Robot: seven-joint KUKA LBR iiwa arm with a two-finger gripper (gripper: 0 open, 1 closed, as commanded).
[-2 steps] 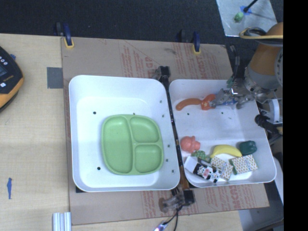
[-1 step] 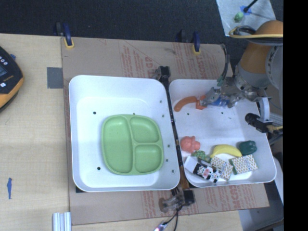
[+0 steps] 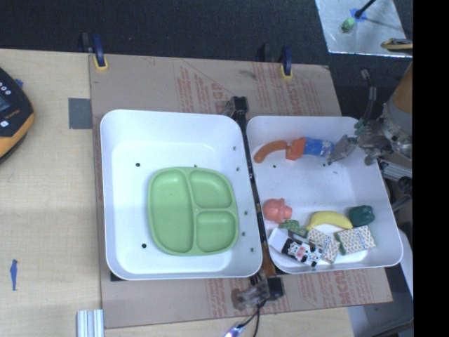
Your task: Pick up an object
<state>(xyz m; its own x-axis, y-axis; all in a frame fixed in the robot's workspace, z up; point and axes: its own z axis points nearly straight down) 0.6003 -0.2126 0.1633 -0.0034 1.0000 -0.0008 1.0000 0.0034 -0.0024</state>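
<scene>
In the right bin (image 3: 351, 181) lie several small toys. An orange carrot-like piece (image 3: 270, 149) and a blue and orange toy (image 3: 309, 148) rest near the far wall. A pink toy (image 3: 277, 210) lies by the left wall. A yellow banana (image 3: 330, 220), a dark green piece (image 3: 362, 215), patterned boxes (image 3: 344, 241) and a black and white cow-patterned toy (image 3: 300, 250) crowd the near right corner. My gripper (image 3: 342, 149) reaches in from the right over the bin's far right part, just right of the blue and orange toy. Nothing shows in its grasp.
The left bin (image 3: 126, 188) holds a light green divided plate (image 3: 191, 210). The wall between the bins (image 3: 249, 188) runs down the middle. A yellow and black device (image 3: 10, 114) lies at the bench's left edge. Blue clamps (image 3: 285, 60) hold the cardboard at the back.
</scene>
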